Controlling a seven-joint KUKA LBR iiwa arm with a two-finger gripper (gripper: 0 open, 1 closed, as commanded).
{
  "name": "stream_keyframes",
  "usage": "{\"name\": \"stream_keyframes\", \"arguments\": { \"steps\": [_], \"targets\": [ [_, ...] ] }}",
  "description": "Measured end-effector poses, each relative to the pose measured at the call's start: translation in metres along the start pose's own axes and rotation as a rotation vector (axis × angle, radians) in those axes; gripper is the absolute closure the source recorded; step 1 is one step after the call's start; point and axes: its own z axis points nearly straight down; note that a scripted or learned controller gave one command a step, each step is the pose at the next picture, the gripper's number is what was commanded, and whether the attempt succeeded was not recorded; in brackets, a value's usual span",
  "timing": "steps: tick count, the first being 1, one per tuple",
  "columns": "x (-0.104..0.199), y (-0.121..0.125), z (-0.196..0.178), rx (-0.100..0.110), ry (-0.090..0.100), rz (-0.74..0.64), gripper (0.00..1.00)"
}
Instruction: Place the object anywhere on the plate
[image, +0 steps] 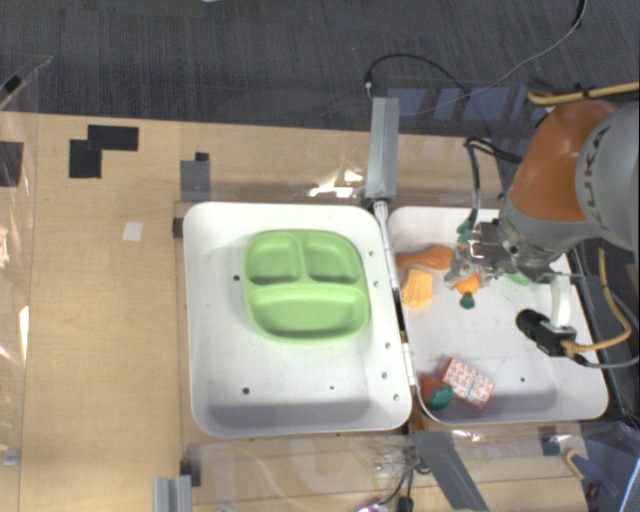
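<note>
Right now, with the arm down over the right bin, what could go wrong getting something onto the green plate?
1. The gripper sits among crowded pieces: an orange item, a yellow-orange one and a small carrot-like toy. It might catch the wrong one or knock them aside.
2. The green plate lies in the left bin, so a loosely held object could drop while crossing the rims.

Green three-compartment plate (303, 285) sits in left bin (215, 400). Pincer (472, 262) low over right bin (580, 395), just beside orange pieces (424, 259) and (417, 290). Patterned box (468, 381) and teal item (440, 398) near front wall.
</note>
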Motion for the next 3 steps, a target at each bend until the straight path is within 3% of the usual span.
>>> {"name": "stream_keyframes", "arguments": {
  "steps": [1, 2, 3],
  "targets": [
    [0.046, 0.039, 0.0, 0.0, 0.001, 0.052, 1.0],
    [0.143, 0.081, -0.008, 0.001, 0.002, 0.085, 1.0],
    [0.142, 0.081, -0.008, 0.0, 0.001, 0.086, 0.0]
  ]
}}
